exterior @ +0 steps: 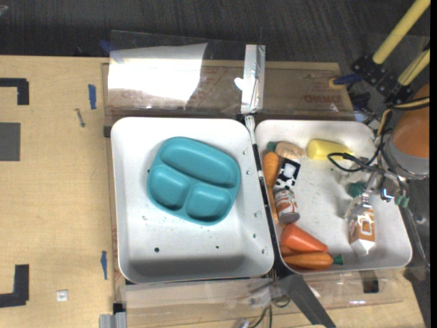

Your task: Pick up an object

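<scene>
While the arm (410,139) is parked over the right bin (328,251) near its right wall, nothing is seen held; the gripper (372,186) is lost in cable clutter, so its state cannot be told. Candidates are packed along the left wall: two carrots (304,241) at the front, a small bottle (285,203), another carrot (271,166). A yellow piece (326,148) at the back and a white-orange tube (362,227) below the gripper are more exposed. The tube is judged the easiest pick: approach from straight above, closing across its narrow width. A teal tray (193,178) is seen in the left bin (136,251).
</scene>
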Tool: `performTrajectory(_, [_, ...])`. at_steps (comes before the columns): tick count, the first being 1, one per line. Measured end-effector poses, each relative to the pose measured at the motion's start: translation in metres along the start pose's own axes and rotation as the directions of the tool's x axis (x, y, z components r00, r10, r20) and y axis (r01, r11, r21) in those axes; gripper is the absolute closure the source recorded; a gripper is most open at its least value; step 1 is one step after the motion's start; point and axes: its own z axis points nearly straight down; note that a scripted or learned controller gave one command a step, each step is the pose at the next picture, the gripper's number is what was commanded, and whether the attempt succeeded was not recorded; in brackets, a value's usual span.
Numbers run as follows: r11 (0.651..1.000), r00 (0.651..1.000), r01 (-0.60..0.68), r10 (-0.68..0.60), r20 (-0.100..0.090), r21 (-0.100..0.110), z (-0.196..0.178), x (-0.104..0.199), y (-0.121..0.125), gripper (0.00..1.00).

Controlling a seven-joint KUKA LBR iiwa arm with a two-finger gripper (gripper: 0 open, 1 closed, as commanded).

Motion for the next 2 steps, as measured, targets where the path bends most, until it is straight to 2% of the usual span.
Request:
performTrajectory(1, [0.993,0.993,-0.12,0.12,0.011,-0.006,0.004,0.042,-0.006,0.0])
performTrajectory(2, [0.992,0.992,-0.125,0.126,0.027,-0.014,0.003,0.068,-0.011,0.0])
